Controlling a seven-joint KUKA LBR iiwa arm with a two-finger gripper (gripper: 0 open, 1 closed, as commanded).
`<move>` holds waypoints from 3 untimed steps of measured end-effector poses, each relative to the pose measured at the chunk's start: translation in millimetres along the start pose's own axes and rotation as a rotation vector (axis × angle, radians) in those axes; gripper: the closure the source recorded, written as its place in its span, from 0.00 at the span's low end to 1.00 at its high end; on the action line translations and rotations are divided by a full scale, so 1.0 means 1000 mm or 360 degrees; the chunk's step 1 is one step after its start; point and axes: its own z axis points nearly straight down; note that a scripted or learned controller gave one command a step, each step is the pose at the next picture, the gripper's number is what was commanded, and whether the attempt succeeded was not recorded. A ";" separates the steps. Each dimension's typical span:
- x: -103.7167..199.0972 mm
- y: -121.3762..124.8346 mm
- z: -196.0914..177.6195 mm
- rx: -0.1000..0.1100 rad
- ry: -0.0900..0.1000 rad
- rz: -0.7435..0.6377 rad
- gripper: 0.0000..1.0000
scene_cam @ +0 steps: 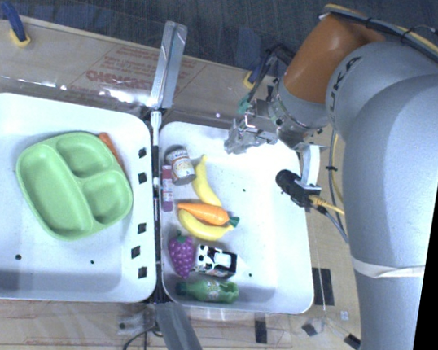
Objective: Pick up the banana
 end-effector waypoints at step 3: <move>0.019 -0.047 0.036 0.0007 -0.0001 0.0187 0.00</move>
